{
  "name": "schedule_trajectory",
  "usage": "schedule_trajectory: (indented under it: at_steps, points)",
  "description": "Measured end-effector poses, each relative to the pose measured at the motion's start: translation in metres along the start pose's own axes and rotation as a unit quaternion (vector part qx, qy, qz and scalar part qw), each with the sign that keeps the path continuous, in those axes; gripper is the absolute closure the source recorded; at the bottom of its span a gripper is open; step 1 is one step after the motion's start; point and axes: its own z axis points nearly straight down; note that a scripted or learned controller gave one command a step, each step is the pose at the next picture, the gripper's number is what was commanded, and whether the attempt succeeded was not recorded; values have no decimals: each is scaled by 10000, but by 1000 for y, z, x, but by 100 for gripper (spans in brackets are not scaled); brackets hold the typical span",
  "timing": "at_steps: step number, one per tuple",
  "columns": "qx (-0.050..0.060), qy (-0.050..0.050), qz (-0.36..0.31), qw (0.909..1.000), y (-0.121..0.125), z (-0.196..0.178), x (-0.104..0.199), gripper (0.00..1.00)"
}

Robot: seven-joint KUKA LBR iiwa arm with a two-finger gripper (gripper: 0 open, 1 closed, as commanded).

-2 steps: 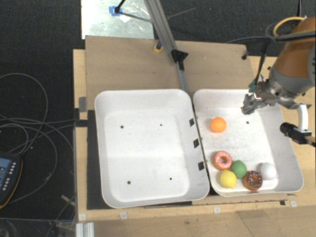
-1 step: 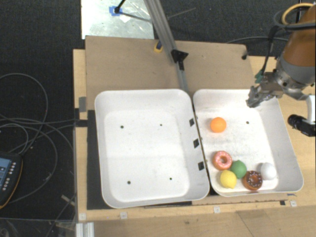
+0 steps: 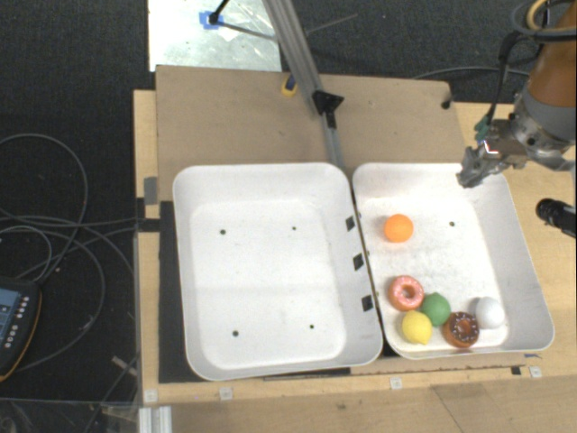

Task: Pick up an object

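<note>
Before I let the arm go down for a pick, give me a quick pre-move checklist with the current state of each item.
1. Objects available in the right bin: ok; orange ball, pink donut, green ball, lemon, chocolate donut, white ball.
2. End effector carrying nothing: ok, nothing visible at its tip.
3. Finger opening: cannot tell.
4. End effector over a target: not ok; it sits at the bin's far right corner, apart from every object.
5. Isolated target: ok; the orange ball lies alone, the other five cluster along the near edge.
</note>
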Motion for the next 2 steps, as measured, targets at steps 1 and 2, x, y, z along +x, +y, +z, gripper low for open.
schedule_trajectory:
  at_steps: [1,2]
  points:
    - [27,14,-21,10000,-8,17,52,100]
    - [20,13,-24,10000,-8,14,103,100]
